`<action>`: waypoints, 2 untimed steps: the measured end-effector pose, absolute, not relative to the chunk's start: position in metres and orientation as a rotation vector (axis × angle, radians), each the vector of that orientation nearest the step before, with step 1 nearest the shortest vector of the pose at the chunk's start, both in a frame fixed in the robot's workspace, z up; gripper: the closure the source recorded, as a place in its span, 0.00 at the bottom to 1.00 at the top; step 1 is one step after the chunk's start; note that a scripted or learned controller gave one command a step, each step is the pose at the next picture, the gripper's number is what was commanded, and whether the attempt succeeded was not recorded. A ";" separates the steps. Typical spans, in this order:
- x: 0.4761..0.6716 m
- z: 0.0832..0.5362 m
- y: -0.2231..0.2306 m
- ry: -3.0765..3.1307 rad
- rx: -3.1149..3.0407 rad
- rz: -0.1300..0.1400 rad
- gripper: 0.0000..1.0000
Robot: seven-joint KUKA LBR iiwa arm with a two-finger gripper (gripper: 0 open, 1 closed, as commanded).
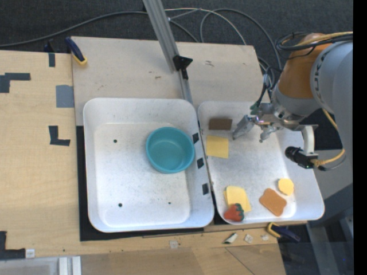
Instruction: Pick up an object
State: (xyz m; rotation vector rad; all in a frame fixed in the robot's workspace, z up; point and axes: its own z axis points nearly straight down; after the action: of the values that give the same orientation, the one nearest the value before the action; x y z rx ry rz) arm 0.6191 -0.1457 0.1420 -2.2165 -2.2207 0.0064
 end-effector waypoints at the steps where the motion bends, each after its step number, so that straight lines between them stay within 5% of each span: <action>1: 0.618 0.089 -0.145 -2.223 -2.218 0.004 0.00; 2: 0.619 0.101 -0.144 -2.224 -2.216 0.003 1.00</action>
State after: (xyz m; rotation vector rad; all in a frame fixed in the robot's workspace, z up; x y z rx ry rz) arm 0.6190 -0.1438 0.1010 -2.2161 -2.2240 0.0029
